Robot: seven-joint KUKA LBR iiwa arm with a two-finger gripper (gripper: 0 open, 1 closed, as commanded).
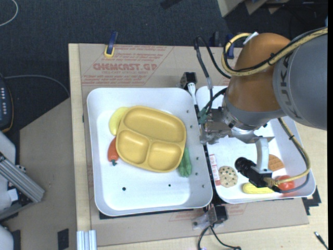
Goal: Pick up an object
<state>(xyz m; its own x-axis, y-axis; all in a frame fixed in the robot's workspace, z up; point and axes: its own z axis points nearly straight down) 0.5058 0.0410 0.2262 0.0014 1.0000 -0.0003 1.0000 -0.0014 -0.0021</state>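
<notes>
Arm (260,87) reaches in from the right. The hand (210,129) sits low over the seam between the two bins, at the left rim of the right bin (229,152). The wrist covers it from above, so I can't tell whether it's spread or pressed together, and I see nothing pinched in it.

No object is named, so any one counts. The nearest candidate is the chocolate-chip cookie (227,176), flat on the right bin floor just below the hand and apart from it. Further right, along the bin's near edge, are a yellow banana (256,190), a small red piece (285,183) and a brown bread-like piece (274,163), partly under the arm.

In the left bin (145,189), a yellow divided plate (151,137) lies on top of a yellow item (115,120), an orange-red item (113,151) and a green item (184,164). All three are pinned under it and look like poor picks.

My read is that the step in hand is lining up for a grasp, with nothing lifted yet.
- **Target:** go for the cookie, since it's closest and has open floor around it.
- **Grasp:** the cookie is thin and flat, so come straight down, centred, and get right to the floor before closing on its edges.
- **Risks:** stay off the bin wall at the seam, because clipping it could shove the bin on the surface (83,139). A grip that's off-centre will probably just skid the cookie away.
</notes>
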